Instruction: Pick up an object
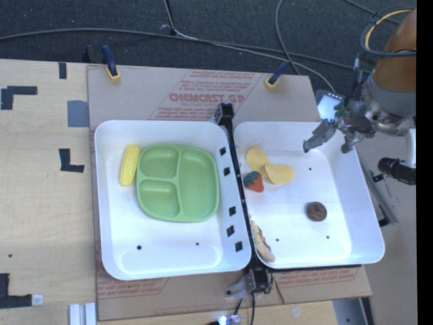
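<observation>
**Gripper open above the right bin**

Camera view: the gripper [333,139] hung with its fingers spread and nothing between them, over the right bin's [352,202] upper right corner. A brown round object [316,212] lay on that bin's floor, well apart from the gripper. A green tray [178,183] sat in the left bin [111,202].

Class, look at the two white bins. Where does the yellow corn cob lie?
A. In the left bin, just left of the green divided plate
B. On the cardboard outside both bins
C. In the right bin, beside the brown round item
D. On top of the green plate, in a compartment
A. The yellow corn cob lies on the floor of the left bin, alongside the left edge of the green divided plate.
</observation>
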